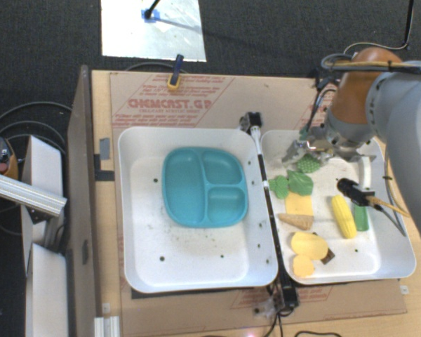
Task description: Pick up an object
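Left shallow white bin (144, 258): holds a teal divided plastic plate (203, 188), set centre and toward the far side. Wide bare floor along the near and left walls.
Right shallow white bin (389, 255): crowded down the left half and middle. Open floor at the near-right corner and along the right wall.
End effector (305, 149): low over the far-left part of the right bin, near the seam between the bins. Open or closed: cannot tell.
Grey arm with orange band (361, 83): reaching in from the right over the far-right corner.
Green bumpy toy piece (310, 165): right beneath the end effector. Contact: cannot tell. Not seen gripped.
Just nearer: two green leafy toy pieces (299, 183), then a yellow cheese-like block (299, 203) with a tan wedge (296, 220) touching it.
Mid-bin: yellow toy corn cob (344, 216), with a green stick-shaped piece (361, 218) just beside it on the right.
Near-left: two yellow rounded pieces (309, 245), with a small brown bit (328, 256) touching.
Far end of the seam: black clamp (251, 122).
Under both bins: cardboard sheet with red print (168, 104) on a tan worktop (83, 209). Yellow-and-blue clamp (175, 72) on the cardboard's far edge.
Around: dark carpet floor (42, 48), shiny pale sheet (154, 20) beyond the worktop, aluminium rail (24, 192) and black cables (28, 114) at left.
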Action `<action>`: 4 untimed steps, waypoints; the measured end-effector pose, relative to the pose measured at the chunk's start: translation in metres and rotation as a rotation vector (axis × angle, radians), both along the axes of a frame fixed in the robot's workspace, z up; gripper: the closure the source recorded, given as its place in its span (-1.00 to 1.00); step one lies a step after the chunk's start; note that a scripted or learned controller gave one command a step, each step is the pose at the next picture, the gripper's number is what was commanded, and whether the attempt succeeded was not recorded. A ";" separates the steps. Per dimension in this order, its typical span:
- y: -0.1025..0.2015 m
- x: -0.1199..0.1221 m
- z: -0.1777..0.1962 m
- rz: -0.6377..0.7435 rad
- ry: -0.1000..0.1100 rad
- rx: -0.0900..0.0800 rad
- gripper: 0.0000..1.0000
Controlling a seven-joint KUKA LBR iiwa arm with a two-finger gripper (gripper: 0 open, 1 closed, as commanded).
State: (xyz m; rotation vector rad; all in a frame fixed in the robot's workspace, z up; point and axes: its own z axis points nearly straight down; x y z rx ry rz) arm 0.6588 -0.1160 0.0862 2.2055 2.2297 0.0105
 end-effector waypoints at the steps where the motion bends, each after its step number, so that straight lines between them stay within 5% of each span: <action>1: -0.060 -0.049 0.042 -0.015 0.005 -0.005 -1.00; 2: -0.040 -0.111 -0.004 -0.011 0.013 0.001 -1.00; 3: -0.040 -0.108 0.009 -0.009 0.004 -0.001 1.00; 4: -0.060 -0.117 0.125 -0.012 -0.005 -0.006 1.00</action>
